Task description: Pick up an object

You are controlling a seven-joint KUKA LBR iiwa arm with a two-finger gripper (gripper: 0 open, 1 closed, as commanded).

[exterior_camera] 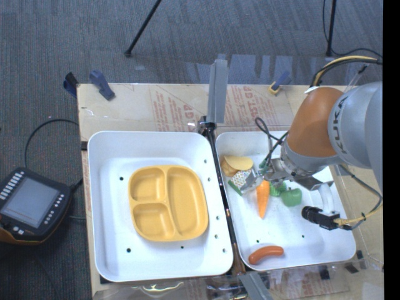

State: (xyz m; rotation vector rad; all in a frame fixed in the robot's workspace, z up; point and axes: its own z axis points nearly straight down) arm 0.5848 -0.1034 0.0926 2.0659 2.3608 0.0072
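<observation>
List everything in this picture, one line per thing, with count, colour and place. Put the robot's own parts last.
bins: two, white, side by side on the bench
divided plate: one, yellow, in the left bin
carrot: one, orange, middle of the right bin
sausage: one, red-orange, near the front edge of the right bin
green toy: one, green, right of the carrot
round tan pieces: a few, tan, back left of the right bin
tablet controller: one, dark with orange edge, on the floor at left
arm: one, grey and orange, over the right bin
gripper: one, above the carrot's top
</observation>
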